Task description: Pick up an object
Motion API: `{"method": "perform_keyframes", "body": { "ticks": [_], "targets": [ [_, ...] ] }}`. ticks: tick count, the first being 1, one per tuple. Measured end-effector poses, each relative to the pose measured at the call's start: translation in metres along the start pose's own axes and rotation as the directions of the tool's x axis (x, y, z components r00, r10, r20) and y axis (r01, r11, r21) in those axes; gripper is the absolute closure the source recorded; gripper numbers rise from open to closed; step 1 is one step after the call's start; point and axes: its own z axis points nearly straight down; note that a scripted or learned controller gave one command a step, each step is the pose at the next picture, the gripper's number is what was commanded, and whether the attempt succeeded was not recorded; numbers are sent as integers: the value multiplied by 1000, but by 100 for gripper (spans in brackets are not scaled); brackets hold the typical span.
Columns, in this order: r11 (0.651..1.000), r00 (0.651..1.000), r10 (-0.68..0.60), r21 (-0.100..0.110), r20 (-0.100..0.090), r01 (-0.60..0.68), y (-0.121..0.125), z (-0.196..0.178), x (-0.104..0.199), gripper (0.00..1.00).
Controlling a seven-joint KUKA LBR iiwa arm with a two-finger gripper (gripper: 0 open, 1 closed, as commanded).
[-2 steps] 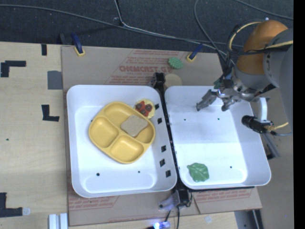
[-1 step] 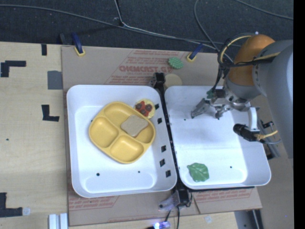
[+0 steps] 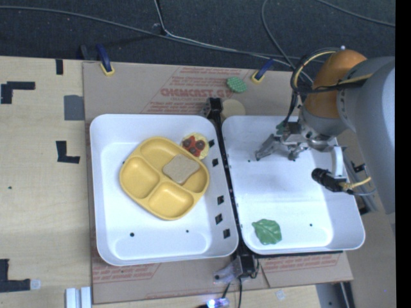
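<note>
Green object (image 3: 266,231) in the right bin (image 3: 289,197), well apart from the empty, spread-wide jaws (image 3: 275,150).

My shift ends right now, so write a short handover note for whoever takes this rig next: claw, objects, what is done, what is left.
Claw: over the upper part of the right bin, fingers spread open, nothing between them.
Objects: green leafy item lies near the right bin's front edge, apart from the claw. In the left bin, a yellow divided plate carries a tan slice; a small piece with red spots sits at the plate's upper right edge.
Done: nothing picked up yet.
Left: close on one object and lift it; the green item is probably the nearest candidate.
</note>
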Motion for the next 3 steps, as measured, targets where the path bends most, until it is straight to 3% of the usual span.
{"method": "perform_keyframes", "body": {
  "ticks": [1, 3],
  "targets": [
    [1000, 1000, -1, -4, 3, 1, 1, -12, 0, 100],
    [1000, 1000, 1, -4, -1, -1, 5, -108, -10, 100]
  ]
}}
